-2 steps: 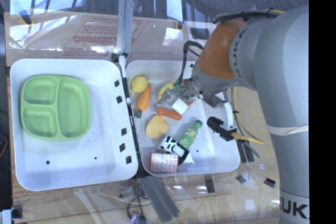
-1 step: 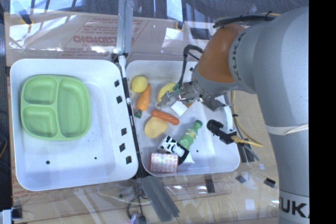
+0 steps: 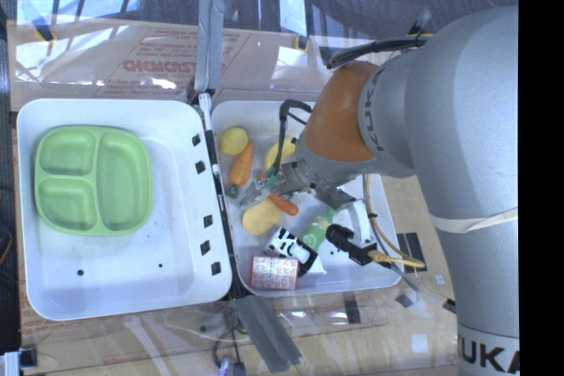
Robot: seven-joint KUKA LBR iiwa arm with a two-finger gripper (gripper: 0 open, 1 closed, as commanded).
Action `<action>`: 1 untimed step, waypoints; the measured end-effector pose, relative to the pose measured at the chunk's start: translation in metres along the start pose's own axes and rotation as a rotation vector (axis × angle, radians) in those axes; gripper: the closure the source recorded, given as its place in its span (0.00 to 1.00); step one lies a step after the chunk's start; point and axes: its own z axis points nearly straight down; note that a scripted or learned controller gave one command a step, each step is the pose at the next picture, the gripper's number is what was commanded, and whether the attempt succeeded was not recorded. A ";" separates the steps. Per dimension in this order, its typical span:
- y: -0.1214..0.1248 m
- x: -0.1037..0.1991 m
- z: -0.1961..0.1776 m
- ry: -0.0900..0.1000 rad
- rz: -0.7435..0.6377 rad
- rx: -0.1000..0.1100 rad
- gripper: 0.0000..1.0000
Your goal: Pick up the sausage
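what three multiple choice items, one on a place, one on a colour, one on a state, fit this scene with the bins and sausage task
1. Where is the divided plate?
A. left bin
B. right bin
C. on the floor

2. What colour is that plate?
A. red
B. green
C. blue

3. Where is the gripper?
A. over the left bin
B. raised outside both bins
C. low in the right bin among the food

Key: 1 A, it lies on the left bin's floor. 2 B, it is light green. 3 C, it sits by the reddish sausage.
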 end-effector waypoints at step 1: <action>-0.001 -0.001 -0.007 0.001 -0.002 0.005 1.00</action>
